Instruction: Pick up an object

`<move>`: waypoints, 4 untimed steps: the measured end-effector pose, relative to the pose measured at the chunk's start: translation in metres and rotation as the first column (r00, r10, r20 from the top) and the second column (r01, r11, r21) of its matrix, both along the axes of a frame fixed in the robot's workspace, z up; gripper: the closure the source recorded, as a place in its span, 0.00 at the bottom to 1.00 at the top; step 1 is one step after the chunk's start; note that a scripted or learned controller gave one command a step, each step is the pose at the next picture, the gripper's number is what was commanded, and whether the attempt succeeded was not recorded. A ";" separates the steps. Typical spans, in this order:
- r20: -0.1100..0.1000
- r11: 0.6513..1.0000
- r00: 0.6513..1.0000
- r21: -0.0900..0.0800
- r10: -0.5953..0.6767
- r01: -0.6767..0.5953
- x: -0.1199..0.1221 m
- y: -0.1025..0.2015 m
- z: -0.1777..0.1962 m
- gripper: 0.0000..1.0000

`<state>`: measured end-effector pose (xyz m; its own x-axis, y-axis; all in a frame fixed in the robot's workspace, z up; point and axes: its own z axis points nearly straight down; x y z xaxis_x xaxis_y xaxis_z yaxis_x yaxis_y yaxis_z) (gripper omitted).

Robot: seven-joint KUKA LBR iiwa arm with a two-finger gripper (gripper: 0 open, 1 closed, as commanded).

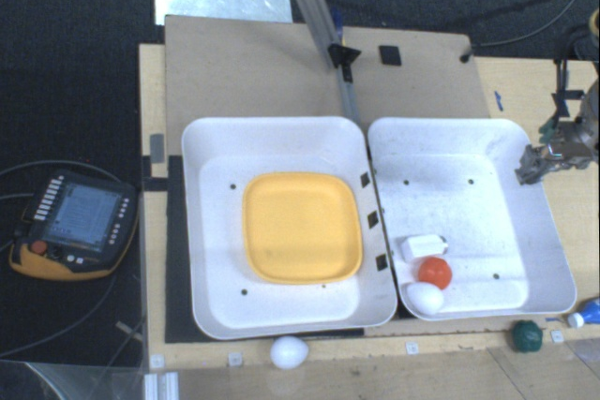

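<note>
Resting on a pale wooden bench [412,89] over dark carpet [75,14], with a control pendant [73,229] lying on the floor at left. Sitting side by side: two white bins. Holding one yellow plate [303,226] in the left bin [211,201]. Holding three things in the right bin [487,155], clustered at its near-left corner: one white block [424,246], one red ball [434,273], one white egg [424,299]. Lying outside on the bench: a second white egg [289,352] and one green ball [526,336]. Hovering over the right bin's far-right rim: the gripper [532,166], carrying nothing visible, finger spread impossible to tell.
</note>
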<state>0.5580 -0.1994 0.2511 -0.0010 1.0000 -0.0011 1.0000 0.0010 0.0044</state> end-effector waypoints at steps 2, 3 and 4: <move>-0.004 1.000 1.000 0.002 0.004 -0.004 0.000 0.103 0.000 1.00; -0.004 1.000 1.000 0.002 0.004 -0.004 0.003 0.152 -0.009 1.00; -0.004 1.000 1.000 0.003 0.004 -0.004 0.007 0.206 -0.010 1.00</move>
<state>0.5651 0.0071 0.2410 -0.0051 1.0000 0.0014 1.0000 0.0051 0.0008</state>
